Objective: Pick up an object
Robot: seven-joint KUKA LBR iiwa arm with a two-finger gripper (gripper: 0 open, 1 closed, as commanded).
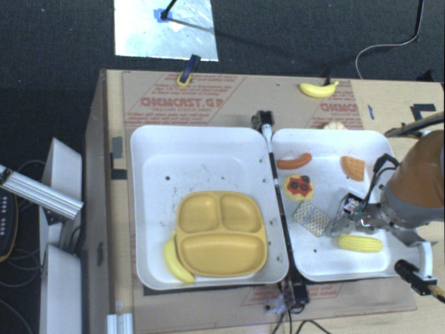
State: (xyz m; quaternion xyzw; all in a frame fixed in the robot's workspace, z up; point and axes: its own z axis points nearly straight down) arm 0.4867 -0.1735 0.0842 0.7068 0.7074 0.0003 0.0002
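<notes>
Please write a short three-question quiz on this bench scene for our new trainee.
1. True or false: the yellow tray lies in the left bin.
2. Which item lies nearest the gripper? A) hot dog B) corn C) orange wedge
3. Fill in: the banana in the left bin lies against the tray's ____ side as the camera sees it.

Key
1. True.
2. B: the corn lies just below the gripper in the right bin, while the hot dog and wedge lie near its far wall.
3. Left, curving round the lower left corner.
</notes>
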